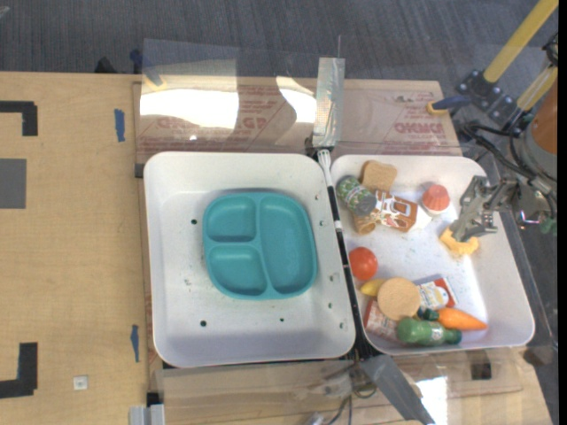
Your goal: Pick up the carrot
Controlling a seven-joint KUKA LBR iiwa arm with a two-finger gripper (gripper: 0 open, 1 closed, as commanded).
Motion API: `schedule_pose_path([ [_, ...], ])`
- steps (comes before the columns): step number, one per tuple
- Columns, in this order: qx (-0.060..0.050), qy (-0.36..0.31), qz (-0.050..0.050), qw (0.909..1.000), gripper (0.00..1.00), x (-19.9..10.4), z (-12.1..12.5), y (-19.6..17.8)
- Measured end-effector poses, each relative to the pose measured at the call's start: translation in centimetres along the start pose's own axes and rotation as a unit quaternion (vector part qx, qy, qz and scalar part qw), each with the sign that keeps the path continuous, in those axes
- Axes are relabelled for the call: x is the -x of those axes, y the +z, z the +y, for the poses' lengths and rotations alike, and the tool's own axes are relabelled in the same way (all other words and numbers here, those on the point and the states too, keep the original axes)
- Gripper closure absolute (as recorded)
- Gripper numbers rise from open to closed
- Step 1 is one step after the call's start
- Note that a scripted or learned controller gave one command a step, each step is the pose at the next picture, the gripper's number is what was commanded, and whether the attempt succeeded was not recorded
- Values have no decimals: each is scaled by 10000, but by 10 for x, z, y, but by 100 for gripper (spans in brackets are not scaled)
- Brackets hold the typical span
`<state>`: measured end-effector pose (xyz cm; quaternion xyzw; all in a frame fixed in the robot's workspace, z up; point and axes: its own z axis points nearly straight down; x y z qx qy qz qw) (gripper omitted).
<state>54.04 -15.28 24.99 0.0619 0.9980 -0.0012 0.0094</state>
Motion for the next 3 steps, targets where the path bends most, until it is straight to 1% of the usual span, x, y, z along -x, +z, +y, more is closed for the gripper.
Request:
schedule_pose_path([
  [1,-9,-861,-16,9963,100,-45,-47,140],
  [2,-8,-1022,7,9948,100,29,-68,-10],
  [3,9,-910,26,9958,100,94,-58,152],
])
